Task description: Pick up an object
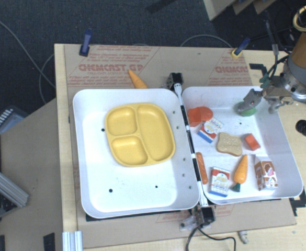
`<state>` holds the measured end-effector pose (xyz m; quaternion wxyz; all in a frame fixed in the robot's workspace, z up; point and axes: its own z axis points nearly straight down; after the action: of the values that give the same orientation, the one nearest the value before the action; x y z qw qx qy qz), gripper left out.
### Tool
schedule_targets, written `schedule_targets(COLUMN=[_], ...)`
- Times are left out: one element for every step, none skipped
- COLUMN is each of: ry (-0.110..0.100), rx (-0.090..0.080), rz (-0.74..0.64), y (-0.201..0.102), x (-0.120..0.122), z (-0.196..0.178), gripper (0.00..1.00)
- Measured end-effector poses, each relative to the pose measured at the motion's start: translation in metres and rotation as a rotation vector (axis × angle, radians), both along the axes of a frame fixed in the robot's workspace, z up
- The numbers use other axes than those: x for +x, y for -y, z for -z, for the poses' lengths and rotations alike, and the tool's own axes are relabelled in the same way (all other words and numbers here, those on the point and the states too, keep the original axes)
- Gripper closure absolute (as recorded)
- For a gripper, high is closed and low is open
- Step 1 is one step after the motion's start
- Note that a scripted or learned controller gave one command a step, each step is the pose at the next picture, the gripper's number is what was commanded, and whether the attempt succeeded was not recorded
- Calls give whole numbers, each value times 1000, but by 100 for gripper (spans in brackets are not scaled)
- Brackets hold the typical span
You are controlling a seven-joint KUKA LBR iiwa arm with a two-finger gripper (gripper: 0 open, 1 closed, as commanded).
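Green and grey, a small round object (247,106) lies at the right bin's (291,156) top edge, touching the gripper (261,99); whether the fingers are spread or pinching it, I cannot tell. The left bin (90,177) holds a yellow divided plate (139,134).

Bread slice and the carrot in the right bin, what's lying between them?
Nothing: in the camera view the bread slice and carrot sit close, with bare bin floor between.
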<state>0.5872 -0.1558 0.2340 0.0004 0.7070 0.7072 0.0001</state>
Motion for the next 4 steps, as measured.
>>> schedule_targets(ry=[-3,2,6,7], rx=[0,0,-1,1], rz=[1,0,1,-1], y=[38,30,29,-50], x=[-16,-40,-39,-42], z=[85,148,137,146], gripper=[0,0,100,100])
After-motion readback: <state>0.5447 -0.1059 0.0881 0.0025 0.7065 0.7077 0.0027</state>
